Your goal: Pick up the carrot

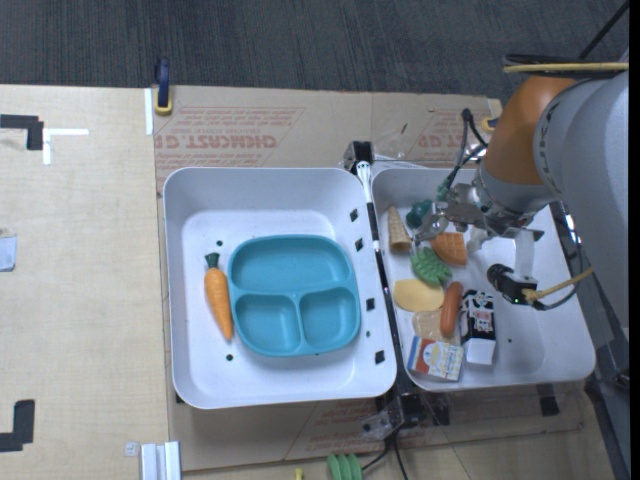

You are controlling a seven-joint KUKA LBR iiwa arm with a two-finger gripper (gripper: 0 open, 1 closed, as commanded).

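Note:
The carrot (218, 298), orange with a green top, lies on the floor of the left bin (190, 218), just left of the teal divided tray (296, 294). It points toward the bin's near side. My gripper (438, 218) hangs over the far part of the right bin (560, 358), well to the right of the carrot, above a heap of toy food. Whether its fingers grip anything is hidden by the clutter under them.
The right bin holds an orange wedge (450, 247), a green leafy piece (432, 267), a yellow piece (417, 294), a sausage (450, 309), a small carton (437, 358) and a black-and-white box (480, 326). The grey arm (570, 138) covers the bin's right side.

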